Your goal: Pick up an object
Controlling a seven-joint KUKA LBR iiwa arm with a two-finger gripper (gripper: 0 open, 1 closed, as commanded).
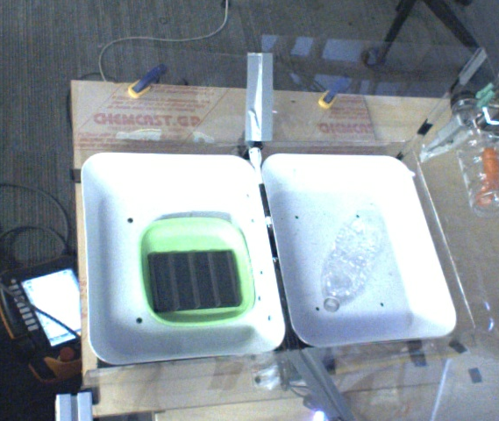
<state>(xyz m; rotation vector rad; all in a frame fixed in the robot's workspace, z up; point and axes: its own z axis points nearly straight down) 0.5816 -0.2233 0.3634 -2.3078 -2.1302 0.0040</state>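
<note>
White bins sit side by side on a wooden bench.

Camera view:
- Left bin (109,200): holds a light green tray (198,273), upright, in the middle and toward the near wall. The tray's inside is dark, with ribs running near to far.
- Right bin (407,235): holds a clear plastic bottle (352,257) lying on its side on the floor, slanted, with its cap end toward the near left. It lies apart from all the walls.
- Arm (488,169): seen as a faint, blurred shape with an orange patch at the far right, outside the right bin and well apart from the bottle.
- Gripper (473,108): too blurred to tell whether it is wide or narrow. Nothing is seen in it.
- Two blue and yellow clamps (146,81) sit on the bench's far edge.
</note>
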